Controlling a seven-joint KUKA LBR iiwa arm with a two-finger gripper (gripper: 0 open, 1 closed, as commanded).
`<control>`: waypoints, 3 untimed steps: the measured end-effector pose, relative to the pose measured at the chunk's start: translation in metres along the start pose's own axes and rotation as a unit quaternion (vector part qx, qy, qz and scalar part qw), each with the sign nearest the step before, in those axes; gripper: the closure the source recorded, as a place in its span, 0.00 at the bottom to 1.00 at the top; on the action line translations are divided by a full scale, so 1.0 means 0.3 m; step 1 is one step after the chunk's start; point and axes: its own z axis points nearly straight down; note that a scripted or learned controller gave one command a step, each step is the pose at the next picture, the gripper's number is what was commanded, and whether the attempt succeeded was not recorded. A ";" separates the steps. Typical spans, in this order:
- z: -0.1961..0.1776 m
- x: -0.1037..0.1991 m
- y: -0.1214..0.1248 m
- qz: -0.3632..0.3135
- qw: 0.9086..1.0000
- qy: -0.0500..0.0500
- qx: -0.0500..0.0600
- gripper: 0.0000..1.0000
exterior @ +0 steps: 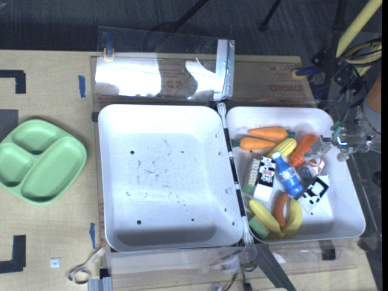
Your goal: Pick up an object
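Observation:
The right bin (348,220) holds a heap of toy food. Two orange carrots (265,134) lie at its back, with a yellow corn cob (285,148) and an orange-red piece (304,148) beside them. In the middle a blue bottle (290,178) lies next to a black-and-white box (263,176). Near the front a brown sausage (280,205) rests between yellow bananas (263,214). My gripper (344,139) hangs at the bin's right rim, to the right of the heap and apart from it, with nothing seen in it.
The left bin (163,174) sits beside the right one and shares a middle wall. A green divided plate (39,159) lies on the bench at far left. A clear plastic panel (163,71) stands behind the left bin. Cables and stands crowd the back right.

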 end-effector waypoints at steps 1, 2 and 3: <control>0.226 -0.006 0.182 -0.049 0.999 -0.001 -0.002 0.00; 0.359 -0.080 0.221 -0.099 0.995 0.002 -0.003 0.00; 0.382 -0.075 0.351 0.013 1.000 0.009 0.004 0.00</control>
